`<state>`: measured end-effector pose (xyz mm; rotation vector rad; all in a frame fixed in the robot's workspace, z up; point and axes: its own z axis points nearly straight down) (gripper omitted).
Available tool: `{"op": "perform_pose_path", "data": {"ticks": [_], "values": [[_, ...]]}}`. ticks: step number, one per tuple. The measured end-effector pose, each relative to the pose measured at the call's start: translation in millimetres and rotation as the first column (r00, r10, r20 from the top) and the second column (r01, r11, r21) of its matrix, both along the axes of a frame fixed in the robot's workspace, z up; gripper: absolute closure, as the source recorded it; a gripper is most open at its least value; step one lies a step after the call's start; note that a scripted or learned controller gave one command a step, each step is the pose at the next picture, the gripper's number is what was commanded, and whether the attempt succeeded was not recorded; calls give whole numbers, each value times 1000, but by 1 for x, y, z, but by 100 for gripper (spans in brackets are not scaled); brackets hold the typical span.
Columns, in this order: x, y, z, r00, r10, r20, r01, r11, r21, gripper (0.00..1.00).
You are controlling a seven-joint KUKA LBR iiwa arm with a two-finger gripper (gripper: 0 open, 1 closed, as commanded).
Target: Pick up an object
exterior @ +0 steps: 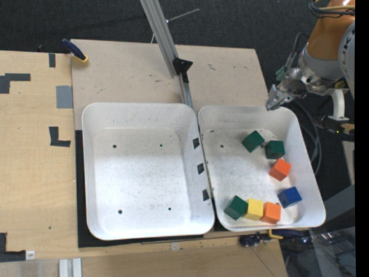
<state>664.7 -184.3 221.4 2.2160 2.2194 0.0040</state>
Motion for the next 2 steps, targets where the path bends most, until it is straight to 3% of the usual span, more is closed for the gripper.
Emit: {"op": "perform_pose_path", "data": {"ticks": [1,2], "values": [[1,1,23,1000,0,-4,0,1000,2,100],[0,48,13,1000,3,-7,-3,1000,3,100]]}}
